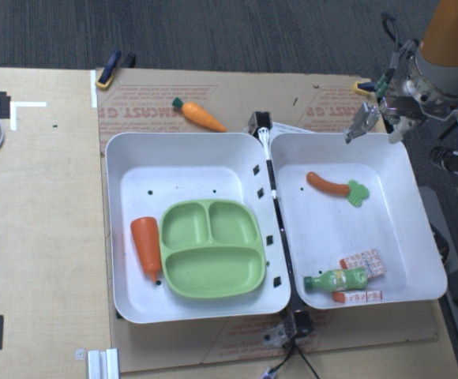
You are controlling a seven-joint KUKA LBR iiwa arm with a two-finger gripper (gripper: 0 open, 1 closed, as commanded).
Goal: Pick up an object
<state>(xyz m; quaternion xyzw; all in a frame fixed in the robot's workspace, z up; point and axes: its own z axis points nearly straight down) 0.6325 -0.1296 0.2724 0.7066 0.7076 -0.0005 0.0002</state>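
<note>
My gripper [377, 126] hangs above the far right corner of the right bin [418, 212], its two fingers spread apart with nothing between them. Below it and to the left, an orange toy carrot with a green leaf top [335, 186] lies in that bin's far half. A green bottle [338, 279] lies near the bin's front edge, next to a small red and white packet [363, 264]. In the left bin [122, 164] sits a green divided plate [212, 248] with an orange cylinder [145, 246] beside it on the left.
Another toy carrot [198, 114] lies on the cardboard behind the left bin. A blue and yellow item [108, 68] rests at the cardboard's far left corner. A black clip [260, 121] sits where the bins meet at the back.
</note>
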